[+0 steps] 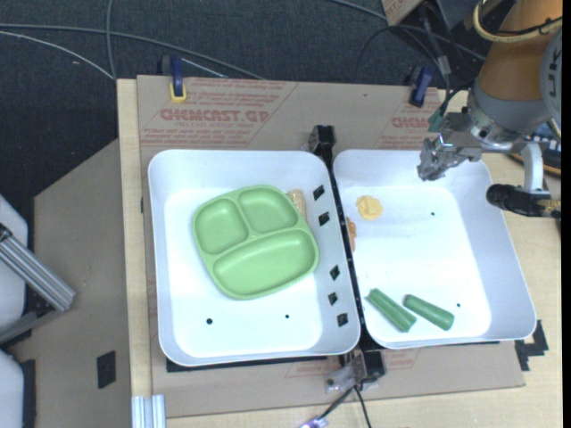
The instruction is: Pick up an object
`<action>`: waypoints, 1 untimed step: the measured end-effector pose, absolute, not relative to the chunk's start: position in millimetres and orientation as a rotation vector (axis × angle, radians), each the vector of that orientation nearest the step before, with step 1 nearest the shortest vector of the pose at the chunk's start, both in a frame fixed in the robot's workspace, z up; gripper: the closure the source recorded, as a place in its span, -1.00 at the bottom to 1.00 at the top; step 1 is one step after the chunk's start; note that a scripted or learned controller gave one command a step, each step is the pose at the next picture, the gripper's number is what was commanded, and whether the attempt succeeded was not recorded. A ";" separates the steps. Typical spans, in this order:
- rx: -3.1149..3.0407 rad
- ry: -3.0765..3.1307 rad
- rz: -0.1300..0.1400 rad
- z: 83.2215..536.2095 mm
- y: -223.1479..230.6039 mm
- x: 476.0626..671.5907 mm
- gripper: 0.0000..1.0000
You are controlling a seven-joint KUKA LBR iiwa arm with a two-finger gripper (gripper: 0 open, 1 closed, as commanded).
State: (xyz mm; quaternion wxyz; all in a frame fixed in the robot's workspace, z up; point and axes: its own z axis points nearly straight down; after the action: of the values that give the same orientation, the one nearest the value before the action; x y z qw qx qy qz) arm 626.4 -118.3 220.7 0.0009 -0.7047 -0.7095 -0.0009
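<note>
The gripper [437, 163] hangs over the far edge of the right bin [473, 248], close to its far right corner. Whether it is open or closed cannot be told from this angle, and nothing is visible in its grasp.

Any loose piece would do for the task, and all the candidates in this bin lie nearer and to the left of the gripper. The closest is a small yellow lump [369, 207], a short way left of the gripper and slightly nearer, sitting by itself on the bin floor. Two green cylinders [410, 310] lie well apart from the gripper, toward the near edge of the same bin. They rest just beside each other, and their long axes both run from far left to near right. A pick there would probably want the gripper closing across that axis.

By count, there are two white bins side by side on the table [134, 266], one arm and one yellow lump. There are also two green cylinders, and one green divided plate [254, 239] with three compartments lying flat in the left bin [174, 301]. Small tan bits peek out beside the plate and at the divider between the bins, too unclear to identify.
</note>
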 end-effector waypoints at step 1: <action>-2.211 -2.227 -0.002 214.5 -57.2 632.6 1.00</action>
State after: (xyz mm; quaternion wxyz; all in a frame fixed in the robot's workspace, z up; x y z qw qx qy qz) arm 632.6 -57.2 214.5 0.0019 -0.7046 -0.7096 -0.0005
